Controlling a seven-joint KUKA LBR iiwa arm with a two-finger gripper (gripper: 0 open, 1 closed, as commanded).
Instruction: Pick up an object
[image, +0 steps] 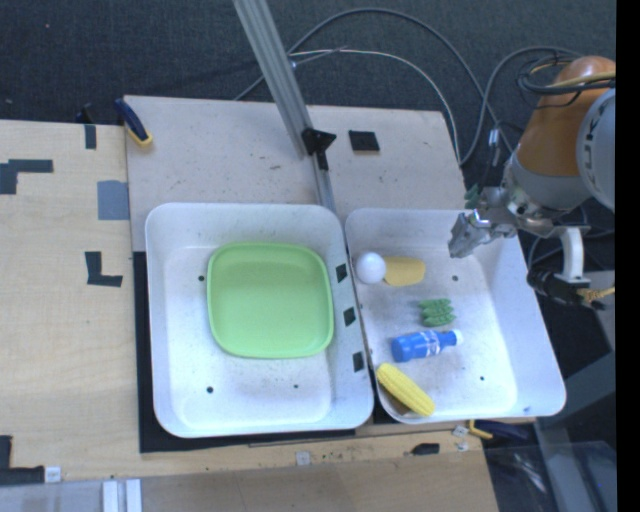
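The right bin (505, 345) holds a white ball (371, 266), a yellow block (405, 271), a small green toy (436, 311), a blue bottle with a white cap (423, 345) and a yellow corn cob (405, 389). My gripper (464, 238) hangs over the bin's far right part, above and to the right of the yellow block. Nothing shows between its fingers. The arm's orange band (560, 120) rises at the upper right.
A green square plate (270, 300) lies in the left bin (175, 330). A slanted metal pole (290, 95) crosses behind the bins. Cables loop at the back right. A yellow-and-blue clamp (133, 124) sits at the bench's far left corner.
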